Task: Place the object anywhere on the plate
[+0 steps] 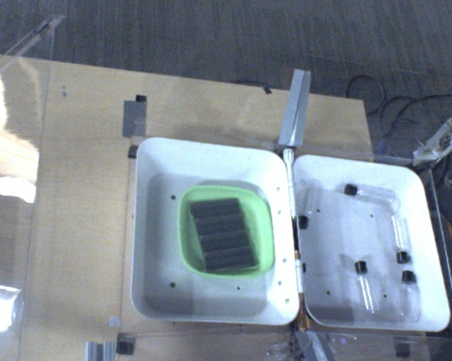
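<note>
While working inward from largest to smallest, noted first as wood-toned and flat: bench (pixel 61 226), glare across its left side, presumably from a clear sheet, bearing everything at one level within reach. Next, set edge to edge so that a short carry spans both: left bin (pixel 213 148) and right bin (pixel 366 169), white, shallow, round-cornered, smooth like moulded plastic, with walls low enough for entry from above. Centred on the left bin's floor, well apart from all four walls, hence an easy target: plate (pixel 186 227), pale green, squarish with rounded corners and a raised rim, slightly glossy. Lying flat inside that rim, turned a little off the plate's axes: dark block (pixel 222 235), charcoal, matte, rectangular, ribbed crosswise in about four bands. Judged to be the task's object, and judged as already resting on the plate, so placement looks done. Scattered loose in the right bin, apart from one another, likely spare stock: clear vials (pixel 401 233), slim, cylindrical, near-invisible against white. Smallest, marking each vial's end: black caps (pixel 351 190). Pincer state: cannot tell.
</note>
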Controlling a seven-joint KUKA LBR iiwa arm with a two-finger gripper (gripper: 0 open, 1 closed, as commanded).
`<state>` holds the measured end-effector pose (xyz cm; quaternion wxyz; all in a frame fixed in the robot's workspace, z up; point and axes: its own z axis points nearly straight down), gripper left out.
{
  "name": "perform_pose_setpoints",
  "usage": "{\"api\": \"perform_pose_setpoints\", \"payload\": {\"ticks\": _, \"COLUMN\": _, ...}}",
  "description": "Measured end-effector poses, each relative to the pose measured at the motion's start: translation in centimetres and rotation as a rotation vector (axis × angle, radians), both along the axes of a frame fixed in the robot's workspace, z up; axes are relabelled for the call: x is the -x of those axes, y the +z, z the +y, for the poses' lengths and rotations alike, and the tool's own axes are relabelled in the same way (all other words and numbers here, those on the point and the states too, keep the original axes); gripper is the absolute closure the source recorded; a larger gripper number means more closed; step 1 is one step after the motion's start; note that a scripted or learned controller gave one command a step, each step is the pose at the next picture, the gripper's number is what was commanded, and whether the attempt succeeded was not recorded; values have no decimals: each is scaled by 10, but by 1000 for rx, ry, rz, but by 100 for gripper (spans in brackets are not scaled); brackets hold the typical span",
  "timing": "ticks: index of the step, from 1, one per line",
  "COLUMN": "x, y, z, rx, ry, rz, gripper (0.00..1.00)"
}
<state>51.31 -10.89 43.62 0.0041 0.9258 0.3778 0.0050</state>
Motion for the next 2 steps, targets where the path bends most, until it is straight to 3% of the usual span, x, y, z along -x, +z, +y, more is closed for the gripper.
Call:
{"api": "perform_pose_setpoints", "payload": {"ticks": 1, "x": 25, "y": 0, "z": -39, "rx": 0, "ry": -47, "rz": 3, "gripper": 0}}
{"api": "perform_pose_setpoints", "payload": {"ticks": 2, "x": 25, "y": 0, "z": -94, "rx": -1, "ry": -183, "rz": 2, "gripper": 0}}
